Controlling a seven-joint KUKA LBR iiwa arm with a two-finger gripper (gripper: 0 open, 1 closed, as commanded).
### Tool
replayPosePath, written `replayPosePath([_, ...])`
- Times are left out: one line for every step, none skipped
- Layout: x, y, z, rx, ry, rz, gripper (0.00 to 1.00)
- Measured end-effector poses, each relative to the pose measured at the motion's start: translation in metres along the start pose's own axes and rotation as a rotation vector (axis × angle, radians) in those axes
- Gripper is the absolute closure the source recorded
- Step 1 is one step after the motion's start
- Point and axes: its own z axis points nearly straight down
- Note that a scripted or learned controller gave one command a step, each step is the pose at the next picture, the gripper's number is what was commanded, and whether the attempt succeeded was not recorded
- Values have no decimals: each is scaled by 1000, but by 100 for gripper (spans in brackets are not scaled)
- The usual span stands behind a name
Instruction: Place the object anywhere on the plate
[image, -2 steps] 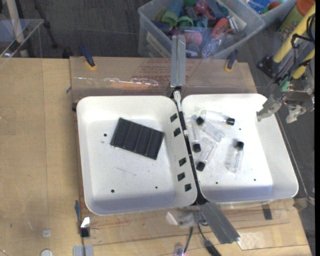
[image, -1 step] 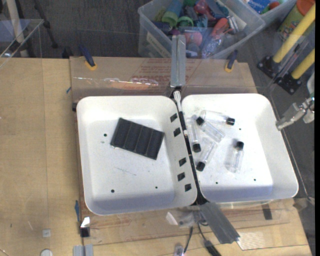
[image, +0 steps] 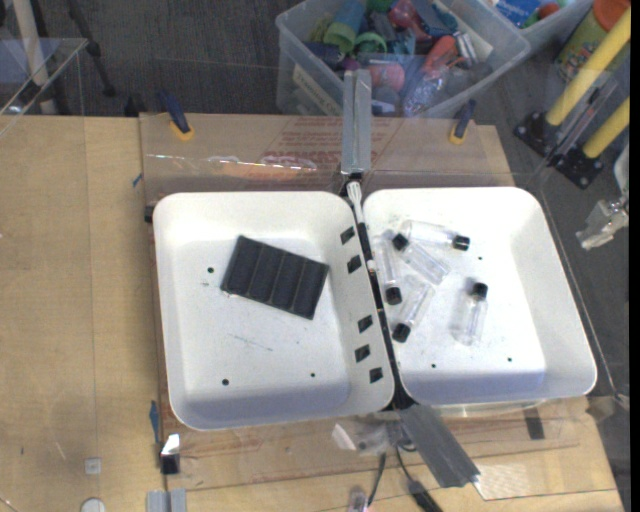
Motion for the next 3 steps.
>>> replayPosePath([0, 0, 0, 0, 0, 0, 0])
replayPosePath([8, -25, -28, 2, 2, -299, 0])
replayPosePath([7, -25, -39, -2, -2, -296, 100])
